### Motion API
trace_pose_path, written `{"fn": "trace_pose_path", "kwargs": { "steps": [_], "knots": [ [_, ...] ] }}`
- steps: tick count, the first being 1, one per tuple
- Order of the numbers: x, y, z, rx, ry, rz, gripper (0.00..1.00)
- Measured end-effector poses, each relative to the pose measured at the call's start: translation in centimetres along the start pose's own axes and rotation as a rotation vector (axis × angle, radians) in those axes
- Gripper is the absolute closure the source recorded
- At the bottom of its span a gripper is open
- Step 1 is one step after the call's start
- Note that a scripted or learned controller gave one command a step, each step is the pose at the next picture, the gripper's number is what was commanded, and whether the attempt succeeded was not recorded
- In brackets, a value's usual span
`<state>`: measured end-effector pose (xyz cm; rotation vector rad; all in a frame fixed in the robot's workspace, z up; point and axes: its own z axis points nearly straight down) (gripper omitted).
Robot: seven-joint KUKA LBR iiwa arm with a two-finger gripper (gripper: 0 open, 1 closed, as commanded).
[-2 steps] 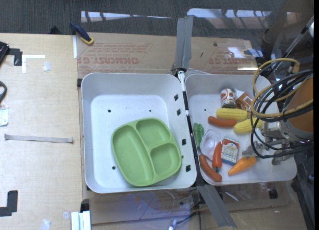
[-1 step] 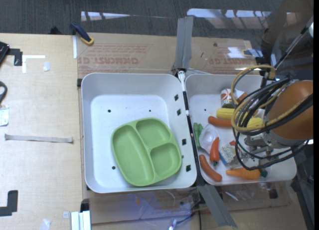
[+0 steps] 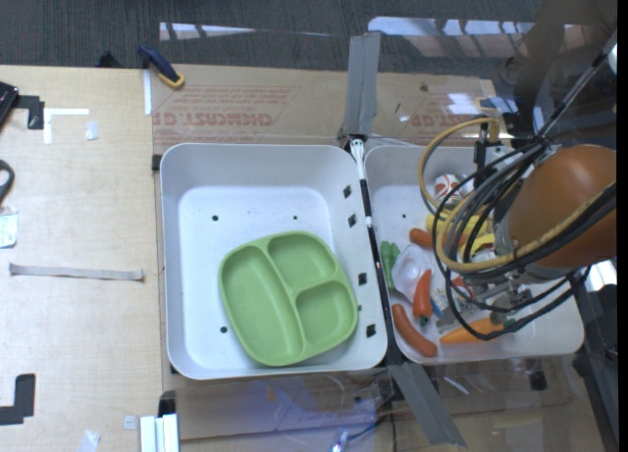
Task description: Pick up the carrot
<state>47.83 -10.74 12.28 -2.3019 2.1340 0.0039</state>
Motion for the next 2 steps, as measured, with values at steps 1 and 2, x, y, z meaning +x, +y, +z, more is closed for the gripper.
{"fn": "trace_pose_path", "kwargs": {
  "steps": [1, 2],
  "knots": [
    [2.6, 0.3, 3.3, -0.003, 0.000, -0.143, 0.00],
    [2.5, -0.2, 2.1, 0.009, 0.001, -0.141, 1.00]
  ]
}}
